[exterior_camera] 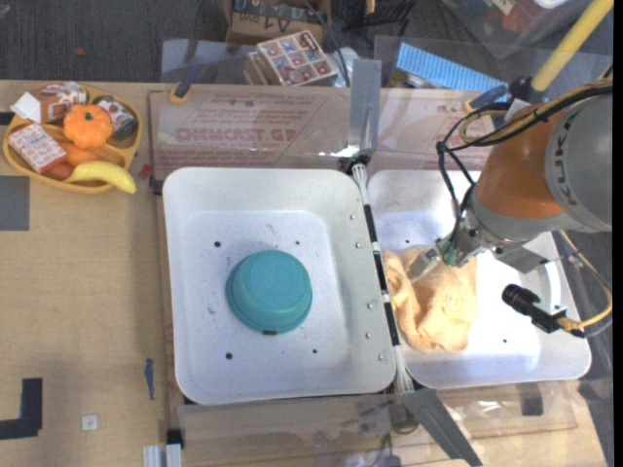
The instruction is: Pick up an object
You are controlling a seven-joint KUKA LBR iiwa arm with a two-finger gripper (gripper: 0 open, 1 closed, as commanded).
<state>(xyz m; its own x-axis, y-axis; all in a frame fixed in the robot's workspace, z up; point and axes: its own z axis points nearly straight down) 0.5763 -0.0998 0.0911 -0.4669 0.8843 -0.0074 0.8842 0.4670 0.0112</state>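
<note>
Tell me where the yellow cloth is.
In the camera view, the yellow cloth lies in the right bin, against its left wall, with the gripper at its upper edge.

The left bin (195, 212) offers open floor all round the upturned teal bowl (270, 290) near its middle, with the widest room along the far side and the left wall. The right bin (560, 363) is tighter. A heaped yellow cloth (433, 309) lies against its left wall, and the arm (545, 173) hangs over its far and right parts, with the end effector (440, 256) down at the cloth's far edge. Bare floor shows at the far left corner and the near right. The raised rims (375, 280) stand between the bins. On the surface (78, 309), a dish of toy food (68, 139) sits far left, well apart.
</note>
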